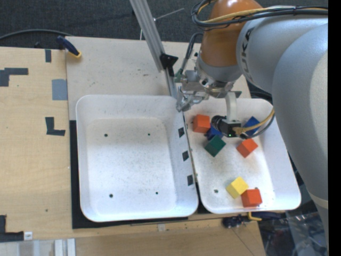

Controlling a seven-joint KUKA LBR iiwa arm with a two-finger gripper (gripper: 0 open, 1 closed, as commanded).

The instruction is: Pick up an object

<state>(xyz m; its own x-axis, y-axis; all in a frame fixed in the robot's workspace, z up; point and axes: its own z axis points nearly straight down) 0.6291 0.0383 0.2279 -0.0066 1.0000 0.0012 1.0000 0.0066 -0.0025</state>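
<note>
Nearest, in the right bin (282, 196): a red block (251, 197) and a yellow block (237, 186), right beside each other. A bit farther back, an orange-red block (246, 147) and a green block (214, 146), near each other but apart. Behind those, a blue block (252, 123), partly hidden, and an orange block (201, 124). On the other side, the left bin (80, 143), white with tiny dark specks. Farther still, the claw (185, 103), up over the far end of the wall between the two bins. Open or closed? Cannot tell. Orange block just beside the claw, a little nearer and to the right in the view, not touching. Other blocks farther from the claw. Farthest back, the orange band (229, 31) on the grey arm (298, 52).
</note>
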